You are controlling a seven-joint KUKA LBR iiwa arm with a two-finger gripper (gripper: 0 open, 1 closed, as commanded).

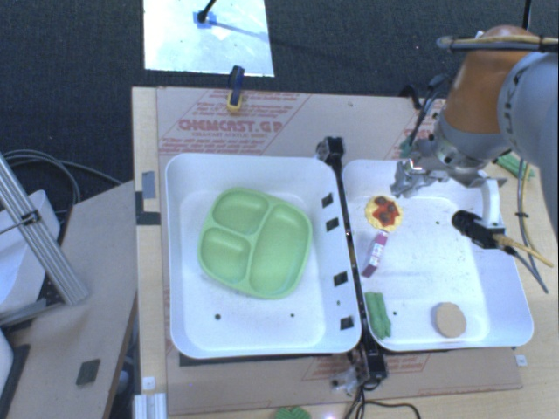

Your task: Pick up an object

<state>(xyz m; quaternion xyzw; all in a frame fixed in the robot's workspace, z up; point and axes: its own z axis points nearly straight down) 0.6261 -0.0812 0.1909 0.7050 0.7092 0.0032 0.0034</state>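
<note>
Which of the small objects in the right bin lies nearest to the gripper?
The round yellow and red toy, just below and left of the gripper. The pink tube, green piece and tan disc lie farther away.

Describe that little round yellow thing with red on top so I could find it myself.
Look in the right-hand shallow white bin, near its upper left corner, just below the gripper. The small round yellow toy with red topping lies there, above a slim pink-and-white stick; nothing else there is yellow.
</note>
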